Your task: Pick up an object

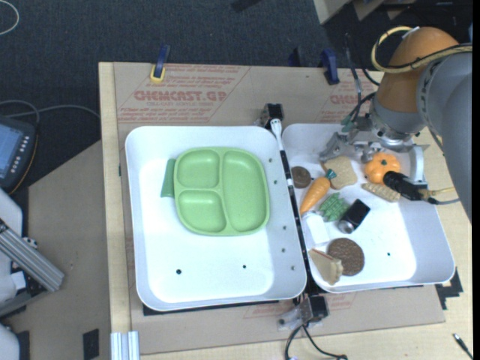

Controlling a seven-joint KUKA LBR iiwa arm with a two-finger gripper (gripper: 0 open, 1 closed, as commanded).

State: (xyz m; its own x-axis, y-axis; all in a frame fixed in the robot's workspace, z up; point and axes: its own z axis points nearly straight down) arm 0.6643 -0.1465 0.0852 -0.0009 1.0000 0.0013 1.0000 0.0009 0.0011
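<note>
Lighting over my bench is even and fairly bright, coming from overhead. The two white bins read close to overexposed, with little surface detail on their floors. The green tray casts a soft, narrow shadow along its left edge. The dark carpet beyond the bench's far edge is dim. Focus is moderate throughout; small items in my right bin look slightly soft and grainy. My orange band shows a mild highlight.

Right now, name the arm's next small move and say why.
Probably lower straight down: the gripper hovers over the right bin's top end, above a tan chunk beside the orange fruit, with nothing seen held.
</note>
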